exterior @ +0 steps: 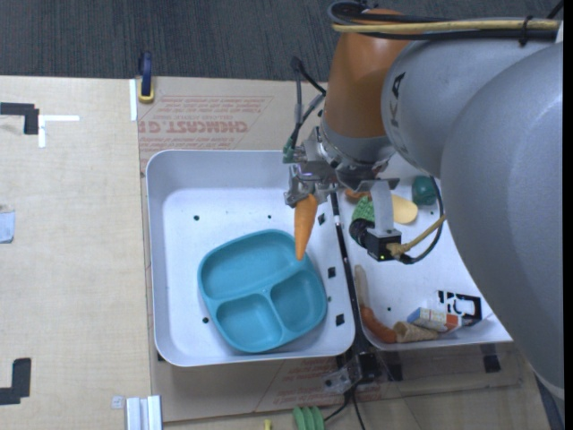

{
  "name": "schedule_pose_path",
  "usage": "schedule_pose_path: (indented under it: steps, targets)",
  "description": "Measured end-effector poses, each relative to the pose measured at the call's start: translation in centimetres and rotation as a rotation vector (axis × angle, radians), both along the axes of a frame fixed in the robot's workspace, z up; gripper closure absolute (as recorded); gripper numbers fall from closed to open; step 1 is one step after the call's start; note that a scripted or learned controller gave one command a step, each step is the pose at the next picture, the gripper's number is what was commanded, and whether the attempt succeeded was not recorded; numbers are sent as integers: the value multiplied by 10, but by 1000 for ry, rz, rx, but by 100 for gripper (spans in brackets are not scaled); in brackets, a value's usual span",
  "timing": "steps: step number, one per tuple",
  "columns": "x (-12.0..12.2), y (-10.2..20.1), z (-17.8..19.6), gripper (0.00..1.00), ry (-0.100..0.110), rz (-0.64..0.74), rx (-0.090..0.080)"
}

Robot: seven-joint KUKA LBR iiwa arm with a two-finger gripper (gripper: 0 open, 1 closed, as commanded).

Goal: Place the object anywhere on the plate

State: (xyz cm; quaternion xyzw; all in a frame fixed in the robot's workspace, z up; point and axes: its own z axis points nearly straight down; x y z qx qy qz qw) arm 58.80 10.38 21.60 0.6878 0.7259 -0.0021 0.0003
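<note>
A blue divided plate (261, 290) lies in the left white bin (170, 267), toward its near right corner. An orange toy carrot (304, 224) hangs point down over the plate's far right rim. My gripper (305, 191) is shut on the carrot's thick top end, just left of the wall between the two bins. The grey arm with its orange band comes in from the upper right and hides much of the right bin.
The right bin (421, 280) holds several toy foods: a green piece (364, 211), a yellow piece (405, 210), a teal piece (423, 187), a red-orange item (376, 328) and a small tube (431, 319). A cardboard sheet (206, 119) lies behind the bins.
</note>
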Motion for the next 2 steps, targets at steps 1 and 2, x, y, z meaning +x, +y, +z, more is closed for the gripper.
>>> schedule_pose_path:
  steps: [1,2]
  targets:
    - [-67,29,20,100,4,-146,-1]
    - [-67,28,20,0,3,-145,-1]
